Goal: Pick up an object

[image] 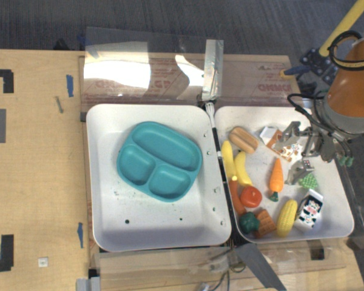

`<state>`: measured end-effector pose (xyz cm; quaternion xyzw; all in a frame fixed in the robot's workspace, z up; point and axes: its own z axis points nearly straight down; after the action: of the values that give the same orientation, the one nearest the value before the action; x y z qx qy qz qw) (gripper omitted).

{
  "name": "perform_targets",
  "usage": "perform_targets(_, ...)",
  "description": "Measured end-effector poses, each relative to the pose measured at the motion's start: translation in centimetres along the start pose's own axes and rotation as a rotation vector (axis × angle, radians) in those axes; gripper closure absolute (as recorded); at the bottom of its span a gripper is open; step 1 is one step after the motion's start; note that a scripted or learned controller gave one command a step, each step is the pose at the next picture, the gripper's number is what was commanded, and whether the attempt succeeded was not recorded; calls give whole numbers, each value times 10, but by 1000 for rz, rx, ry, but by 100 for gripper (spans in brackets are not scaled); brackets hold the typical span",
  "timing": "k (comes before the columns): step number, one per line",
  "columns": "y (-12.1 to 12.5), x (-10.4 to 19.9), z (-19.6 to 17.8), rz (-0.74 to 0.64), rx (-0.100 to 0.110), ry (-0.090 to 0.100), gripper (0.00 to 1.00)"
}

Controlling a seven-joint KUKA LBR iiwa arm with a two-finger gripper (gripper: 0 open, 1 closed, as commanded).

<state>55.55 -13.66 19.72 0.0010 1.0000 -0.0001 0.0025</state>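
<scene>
From my end the gripper (298, 153) hangs over the right bin; can't tell its grip. The carrot (276, 178) lies just left-below it, long axis near-vertical.

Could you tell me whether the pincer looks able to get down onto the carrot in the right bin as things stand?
Probably yes. The pincer hovers over the right bin, and the carrot lies just beside it with bare floor around it and nothing on top.
</scene>
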Motion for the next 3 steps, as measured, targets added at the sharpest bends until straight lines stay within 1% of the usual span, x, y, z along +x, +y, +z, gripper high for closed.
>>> perform_targets(1,-11,-22,105,22,2,-6,0)
perform_targets(2,-9,-25,94,20,2,-13,100)
perform_targets(3,-68,-67,77,541,2,-4,100)
